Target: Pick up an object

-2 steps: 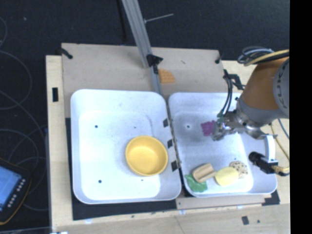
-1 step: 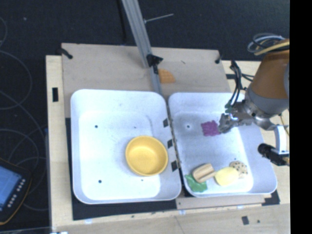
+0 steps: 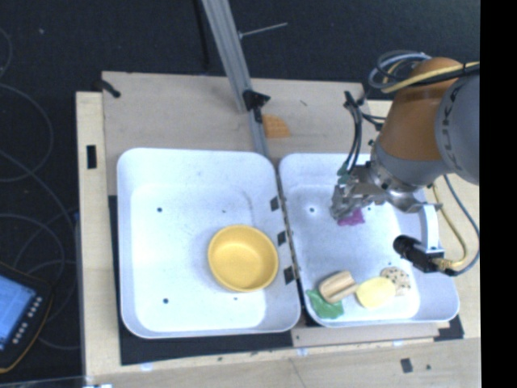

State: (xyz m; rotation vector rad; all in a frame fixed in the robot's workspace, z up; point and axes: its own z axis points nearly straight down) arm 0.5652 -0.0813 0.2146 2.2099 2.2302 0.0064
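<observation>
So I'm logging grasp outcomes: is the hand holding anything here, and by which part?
Cannot be told: the hand sits directly over a small purple object in the right bin, hiding any contact.

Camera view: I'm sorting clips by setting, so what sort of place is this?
Probably a robotics lab test bench: a robot arm reaches over two white bins holding a yellow bowl and small items, with loose cables on the dark floor.

Pale wooden bench set on a dark floor. Loose black cables trail over the floor at left. Grey metal pole slants up from the bench's far side. Lit blue screen of a handheld device at lower left. Light even, shadows soft.
</observation>
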